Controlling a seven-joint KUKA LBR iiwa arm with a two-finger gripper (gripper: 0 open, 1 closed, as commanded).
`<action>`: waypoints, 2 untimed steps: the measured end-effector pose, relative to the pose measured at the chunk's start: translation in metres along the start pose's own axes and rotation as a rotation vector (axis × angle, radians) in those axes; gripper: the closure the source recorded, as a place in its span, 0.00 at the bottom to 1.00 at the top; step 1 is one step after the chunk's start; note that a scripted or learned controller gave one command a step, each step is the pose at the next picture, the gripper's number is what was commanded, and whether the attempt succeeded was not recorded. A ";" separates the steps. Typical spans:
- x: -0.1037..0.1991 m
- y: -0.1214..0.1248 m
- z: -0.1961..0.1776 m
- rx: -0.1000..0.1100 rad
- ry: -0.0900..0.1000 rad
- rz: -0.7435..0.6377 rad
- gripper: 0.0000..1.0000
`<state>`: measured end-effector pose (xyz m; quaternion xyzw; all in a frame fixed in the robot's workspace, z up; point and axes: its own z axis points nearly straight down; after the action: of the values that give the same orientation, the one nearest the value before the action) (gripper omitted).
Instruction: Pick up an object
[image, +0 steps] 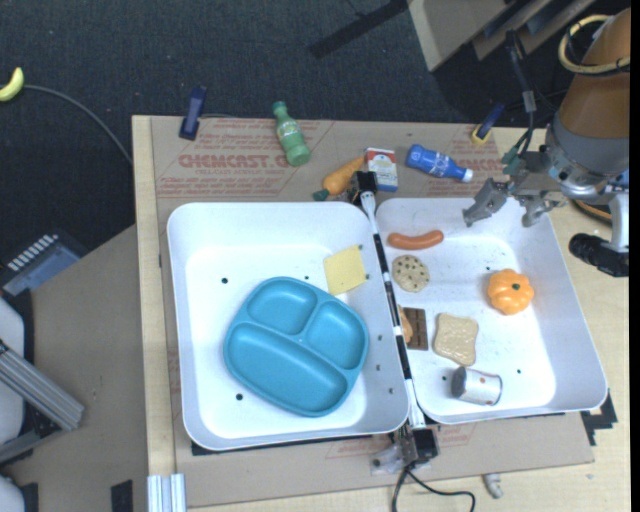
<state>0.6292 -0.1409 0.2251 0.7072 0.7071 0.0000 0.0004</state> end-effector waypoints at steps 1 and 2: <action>-0.056 -0.020 0.052 0.003 0.000 0.001 0.00; -0.066 -0.030 0.142 0.003 0.001 0.000 0.00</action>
<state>0.5994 -0.2071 0.0834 0.7073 0.7069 -0.0008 -0.0012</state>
